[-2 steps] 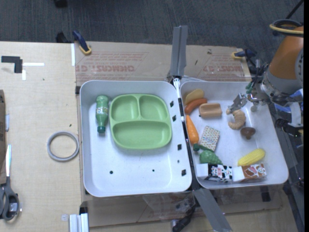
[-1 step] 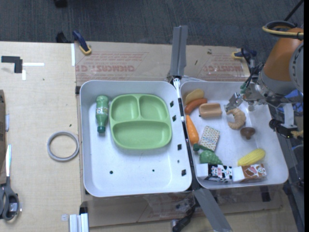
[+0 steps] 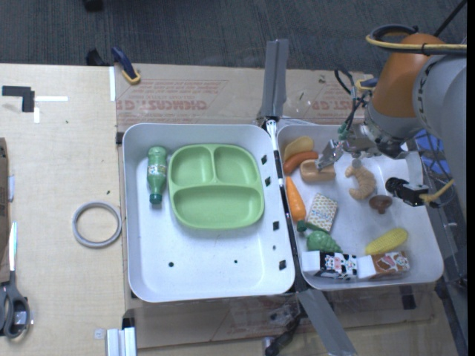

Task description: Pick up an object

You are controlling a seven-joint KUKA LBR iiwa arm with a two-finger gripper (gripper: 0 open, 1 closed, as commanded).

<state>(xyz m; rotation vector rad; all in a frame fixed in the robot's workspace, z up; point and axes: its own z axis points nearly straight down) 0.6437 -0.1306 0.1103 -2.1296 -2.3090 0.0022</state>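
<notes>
1. Grey and orange, the arm [image 3: 415, 80] is seen reaching in from the right over the right bin [image 3: 427, 228].
2. The gripper [image 3: 327, 156] is held low over the upper left part of that bin, just above a tan bread-like piece [image 3: 317, 173].
3. The two fingers are seen slightly parted, and nothing is seen held between them.
4. Objects that could be picked are found in the right bin: a yellow-orange piece [image 3: 300, 146] and an orange piece [image 3: 295, 161] lie near the top left corner, and a carrot [image 3: 296, 199] is laid along the left wall.
5. A croissant-shaped pastry [image 3: 361, 182] is placed near the middle, with a small brown item [image 3: 381, 203] just beside it.
6. A checkered cracker [image 3: 322, 211] is set near the carrot, and a green vegetable [image 3: 320, 238] lies below it.
7. A corn cob [image 3: 387, 240], a cow-patterned carton [image 3: 338, 265] and a printed packet [image 3: 390, 262] are ranged along the near edge.
8. In the left bin [image 3: 148, 258], a green divided plate [image 3: 217, 185] is placed, with a green bottle [image 3: 156, 173] just beside it on the left.
9. A roll of tape [image 3: 97, 223] rests on the bench [image 3: 52, 169], well apart from the bins, and scissors [image 3: 13, 302] lie by the left edge.
</notes>
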